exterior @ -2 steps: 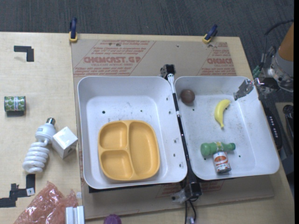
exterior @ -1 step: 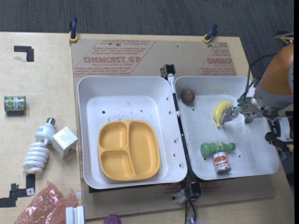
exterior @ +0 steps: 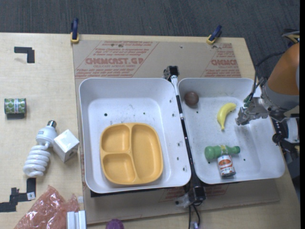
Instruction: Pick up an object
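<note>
The banana (exterior: 226, 114) lies in the right bin (exterior: 257, 168), toward its far edge and a little right of its middle, curved and slanting, with bare white floor all round it. The gripper (exterior: 244, 116) hangs just beside the banana's right side, near the bin's right wall; nothing sits between its tips, and whether they are spread or pressed together I cannot tell at this size.

To do the step well, I judge the gripper should shift a little left, centre over the fruit's thick middle and close across the narrow width — not along the curve, where it would slip off.

Other candidates share the bin: a small brown ball (exterior: 191, 98) in the far left corner, a green bottle (exterior: 221, 151) lying near the middle toward the near edge, and a red-labelled jar (exterior: 227, 166) touching it on the near side. Those two crowd each other, so either would be an awkward pick.

The left bin (exterior: 90, 142) carries a yellow divided plate (exterior: 131, 153). Off the bins, well apart on the bench's left, lie a spiral light bulb (exterior: 39, 151), a white cube (exterior: 66, 145) and a small green can (exterior: 15, 106) — none in the way
</note>
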Tool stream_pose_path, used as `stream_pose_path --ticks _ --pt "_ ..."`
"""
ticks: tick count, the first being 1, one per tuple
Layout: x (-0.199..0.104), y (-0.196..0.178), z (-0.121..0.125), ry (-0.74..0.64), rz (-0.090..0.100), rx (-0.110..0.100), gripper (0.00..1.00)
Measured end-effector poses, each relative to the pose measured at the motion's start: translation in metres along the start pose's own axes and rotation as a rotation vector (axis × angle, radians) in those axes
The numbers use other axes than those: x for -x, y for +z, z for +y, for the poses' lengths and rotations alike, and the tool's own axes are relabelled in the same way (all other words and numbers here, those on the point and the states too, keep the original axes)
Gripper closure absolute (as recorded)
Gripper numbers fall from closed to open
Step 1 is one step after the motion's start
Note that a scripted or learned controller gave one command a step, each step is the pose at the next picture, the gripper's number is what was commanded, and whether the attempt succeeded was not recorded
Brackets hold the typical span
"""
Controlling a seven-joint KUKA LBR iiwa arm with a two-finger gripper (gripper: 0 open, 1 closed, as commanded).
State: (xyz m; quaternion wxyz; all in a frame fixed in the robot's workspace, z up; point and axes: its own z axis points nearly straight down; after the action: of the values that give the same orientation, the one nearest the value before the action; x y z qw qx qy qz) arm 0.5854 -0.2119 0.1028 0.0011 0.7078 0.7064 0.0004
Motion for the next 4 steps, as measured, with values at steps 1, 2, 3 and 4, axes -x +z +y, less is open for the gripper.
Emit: stream_pose_path --ticks 1,2,3,4 --pt "0.0 0.0 0.0 0.0 0.0 0.0 0.0" --pt "-0.058 0.01 -0.068 0.0 0.001 -0.002 0.0" --pt "-0.057 0.0 -0.067 0.001 0.0 0.001 1.0" --pt "-0.057 0.0 -0.067 0.001 0.0 0.001 0.0"
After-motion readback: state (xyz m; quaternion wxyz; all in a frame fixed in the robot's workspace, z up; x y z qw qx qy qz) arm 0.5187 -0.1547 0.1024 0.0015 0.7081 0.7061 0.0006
